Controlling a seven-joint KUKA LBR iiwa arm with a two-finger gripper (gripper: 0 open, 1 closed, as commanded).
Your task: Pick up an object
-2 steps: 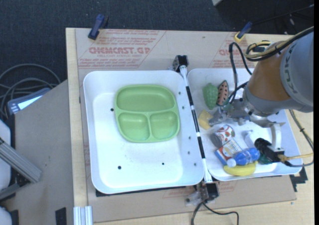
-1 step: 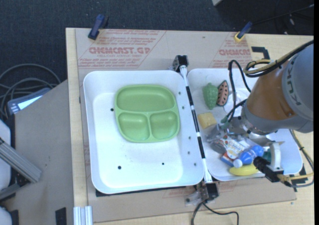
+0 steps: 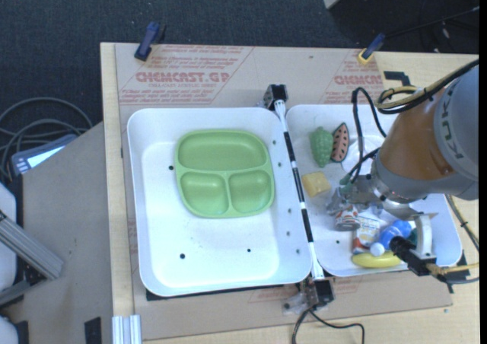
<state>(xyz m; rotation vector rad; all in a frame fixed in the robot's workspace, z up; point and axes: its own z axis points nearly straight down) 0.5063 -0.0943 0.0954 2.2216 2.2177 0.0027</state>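
The gripper (image 3: 344, 199) hung low in the right bin (image 3: 449, 240); I could not tell its state. A yellow block (image 3: 316, 183) lay just to its left, a banana (image 3: 375, 260) nearer the front rim.

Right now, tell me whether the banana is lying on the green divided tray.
No: the banana lies at the near edge of the right bin, while the green divided tray sits in the left bin.

Bench (image 3: 114, 183), two white bins (image 3: 152, 259) side by side
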